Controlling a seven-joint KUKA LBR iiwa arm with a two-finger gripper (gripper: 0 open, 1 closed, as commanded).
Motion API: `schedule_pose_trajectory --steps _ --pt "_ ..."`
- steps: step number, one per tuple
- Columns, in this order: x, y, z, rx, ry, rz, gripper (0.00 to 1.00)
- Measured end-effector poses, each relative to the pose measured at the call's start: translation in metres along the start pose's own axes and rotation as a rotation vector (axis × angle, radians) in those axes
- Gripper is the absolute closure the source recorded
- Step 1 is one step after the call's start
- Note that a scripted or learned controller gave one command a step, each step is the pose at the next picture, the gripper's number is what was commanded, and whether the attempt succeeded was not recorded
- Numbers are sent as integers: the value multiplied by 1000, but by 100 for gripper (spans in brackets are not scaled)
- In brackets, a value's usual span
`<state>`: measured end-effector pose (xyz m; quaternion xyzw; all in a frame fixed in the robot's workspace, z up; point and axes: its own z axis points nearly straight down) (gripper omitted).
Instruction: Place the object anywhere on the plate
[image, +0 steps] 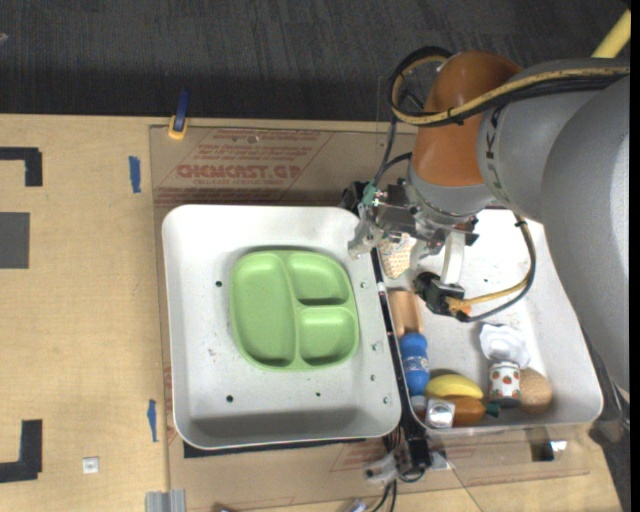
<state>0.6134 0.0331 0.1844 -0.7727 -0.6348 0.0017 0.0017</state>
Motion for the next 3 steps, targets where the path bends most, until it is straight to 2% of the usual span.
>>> schedule_pose_trajectory --steps 3 --pt "0 0 0 0 0 0 0"
